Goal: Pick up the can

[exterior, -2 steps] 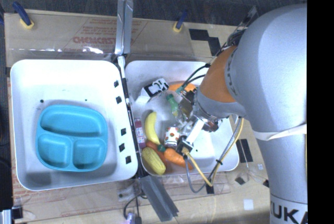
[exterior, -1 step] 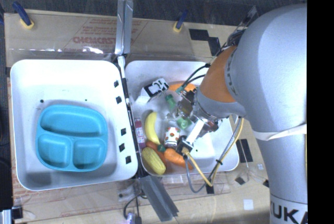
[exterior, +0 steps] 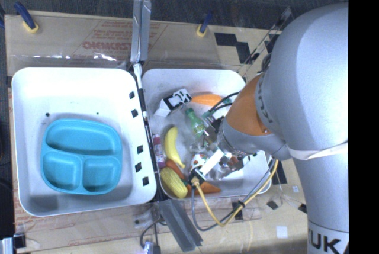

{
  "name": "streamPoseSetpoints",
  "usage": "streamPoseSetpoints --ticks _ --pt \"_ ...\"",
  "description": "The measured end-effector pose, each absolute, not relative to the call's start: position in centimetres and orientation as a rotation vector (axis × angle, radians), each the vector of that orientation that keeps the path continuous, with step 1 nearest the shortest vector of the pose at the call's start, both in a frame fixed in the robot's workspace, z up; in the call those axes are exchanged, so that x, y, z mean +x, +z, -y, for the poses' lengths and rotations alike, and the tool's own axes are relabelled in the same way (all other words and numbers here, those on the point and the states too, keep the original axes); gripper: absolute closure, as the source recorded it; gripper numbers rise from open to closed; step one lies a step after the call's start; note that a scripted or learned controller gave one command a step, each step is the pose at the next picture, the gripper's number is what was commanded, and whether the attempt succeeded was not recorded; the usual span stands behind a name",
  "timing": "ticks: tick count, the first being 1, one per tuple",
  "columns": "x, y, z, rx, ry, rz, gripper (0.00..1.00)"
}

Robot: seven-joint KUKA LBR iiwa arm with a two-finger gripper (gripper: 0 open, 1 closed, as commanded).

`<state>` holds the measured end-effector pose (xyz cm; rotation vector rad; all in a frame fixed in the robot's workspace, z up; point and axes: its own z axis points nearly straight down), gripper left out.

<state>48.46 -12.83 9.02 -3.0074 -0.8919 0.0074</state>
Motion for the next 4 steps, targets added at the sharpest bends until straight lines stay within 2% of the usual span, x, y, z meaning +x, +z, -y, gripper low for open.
streamPoseSetpoints --ticks 1,2,3,4 --pt "51.6 13.3 9.3 -3.12 0.007 0.329 0.0" --pt "47.6 19.1 7.6 -3.107 0.007 0.429 0.0" --pt "53.6 19.0 2.2 -3.118 0.009 0.355 0.0" --pt "56.5 19.1 5.4 -3.099 0.007 0.494 0.0"
